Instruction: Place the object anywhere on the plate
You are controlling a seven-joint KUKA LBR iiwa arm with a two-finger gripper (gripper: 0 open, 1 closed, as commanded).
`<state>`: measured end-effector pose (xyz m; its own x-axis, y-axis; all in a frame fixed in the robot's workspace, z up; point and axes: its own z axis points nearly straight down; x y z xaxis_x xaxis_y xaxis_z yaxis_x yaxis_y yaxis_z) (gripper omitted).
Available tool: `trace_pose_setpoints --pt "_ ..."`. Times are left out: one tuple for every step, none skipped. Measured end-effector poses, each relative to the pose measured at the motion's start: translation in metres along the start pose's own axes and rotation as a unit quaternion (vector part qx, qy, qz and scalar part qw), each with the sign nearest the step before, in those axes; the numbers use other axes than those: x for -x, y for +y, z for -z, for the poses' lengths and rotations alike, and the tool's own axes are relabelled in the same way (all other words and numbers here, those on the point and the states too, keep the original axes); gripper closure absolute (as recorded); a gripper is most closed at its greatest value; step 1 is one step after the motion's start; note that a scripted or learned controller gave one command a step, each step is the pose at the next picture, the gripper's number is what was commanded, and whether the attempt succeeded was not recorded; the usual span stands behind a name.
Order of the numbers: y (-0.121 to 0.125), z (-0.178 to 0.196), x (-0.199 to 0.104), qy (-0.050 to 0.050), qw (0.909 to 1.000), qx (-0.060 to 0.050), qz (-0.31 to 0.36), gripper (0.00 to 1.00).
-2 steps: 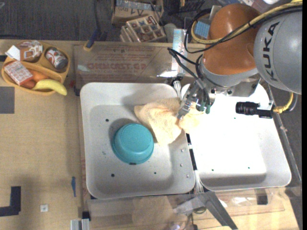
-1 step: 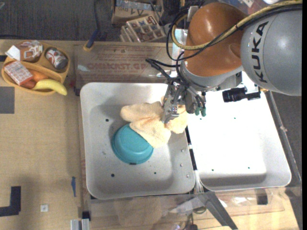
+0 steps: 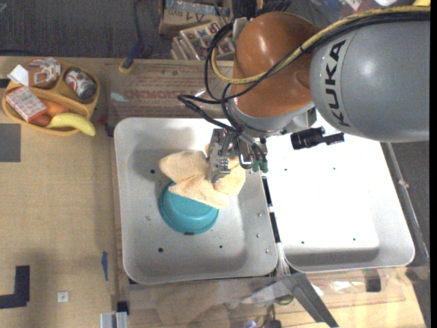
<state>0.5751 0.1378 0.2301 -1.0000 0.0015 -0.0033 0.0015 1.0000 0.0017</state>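
Observation:
A pale yellow cloth (image 3: 194,176) lies crumpled in the left bin (image 3: 136,251), draped over the upper edge of a teal plate (image 3: 188,214). My gripper (image 3: 220,169) points down at the cloth's right part, its fingers pinched together in a fold of the fabric. The cloth bunches up toward the fingers there. The plate's upper rim is hidden under the cloth. The grey arm with its orange band (image 3: 273,60) reaches in from the upper right.
The right bin (image 3: 341,203) sits beside the left one, under the arm. A yellow tray (image 3: 48,101) with a banana and snack packets rests on the bench at the far left. Boxes and cables lie behind the bins.

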Motion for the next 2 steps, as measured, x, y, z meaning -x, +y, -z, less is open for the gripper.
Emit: trace_pose_setpoints --pt "0.0530 -0.0022 -0.0054 -0.002 1.0000 0.001 0.002 1.00" --pt "0.0529 -0.0017 -0.0052 -0.002 1.0000 0.001 0.002 0.00"
